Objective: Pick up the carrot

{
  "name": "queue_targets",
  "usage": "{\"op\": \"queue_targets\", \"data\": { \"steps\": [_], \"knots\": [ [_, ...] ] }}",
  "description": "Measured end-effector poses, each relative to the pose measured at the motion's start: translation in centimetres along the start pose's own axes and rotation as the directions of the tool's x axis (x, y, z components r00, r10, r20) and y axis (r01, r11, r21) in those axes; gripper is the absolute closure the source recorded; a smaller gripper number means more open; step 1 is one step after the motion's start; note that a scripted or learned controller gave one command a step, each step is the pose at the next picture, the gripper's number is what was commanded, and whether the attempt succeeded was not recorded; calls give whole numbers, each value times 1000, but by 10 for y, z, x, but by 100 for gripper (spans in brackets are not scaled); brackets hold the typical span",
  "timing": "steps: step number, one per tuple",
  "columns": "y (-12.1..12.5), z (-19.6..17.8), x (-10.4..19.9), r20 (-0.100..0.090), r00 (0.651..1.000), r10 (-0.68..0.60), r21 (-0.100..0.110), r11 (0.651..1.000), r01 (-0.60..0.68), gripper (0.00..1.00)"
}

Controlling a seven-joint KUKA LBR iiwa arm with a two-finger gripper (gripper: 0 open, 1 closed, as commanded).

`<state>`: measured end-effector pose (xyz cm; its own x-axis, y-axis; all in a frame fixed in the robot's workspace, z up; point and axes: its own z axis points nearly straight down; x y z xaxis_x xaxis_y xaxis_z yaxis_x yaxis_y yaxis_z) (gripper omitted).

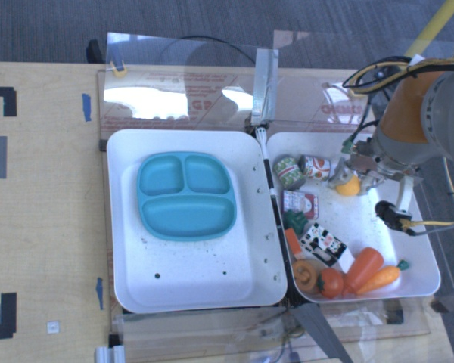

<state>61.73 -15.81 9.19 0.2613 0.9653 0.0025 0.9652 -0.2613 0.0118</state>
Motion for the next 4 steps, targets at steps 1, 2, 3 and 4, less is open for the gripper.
{"op": "queue_targets", "data": {
  "steps": [1, 2, 3, 4],
  "knots": [
    [-31, -1, 23, 0, 953, 302, 0, 953, -302, 100],
    [-22, -93, 69, 6, 956, 294, 11, 956, -294, 100],
    [8, -39, 58, 3, 936, 351, 1, 936, -351, 100],
    [-11, -2, 29, 5, 949, 316, 8, 949, -316, 100]
  ]
}}
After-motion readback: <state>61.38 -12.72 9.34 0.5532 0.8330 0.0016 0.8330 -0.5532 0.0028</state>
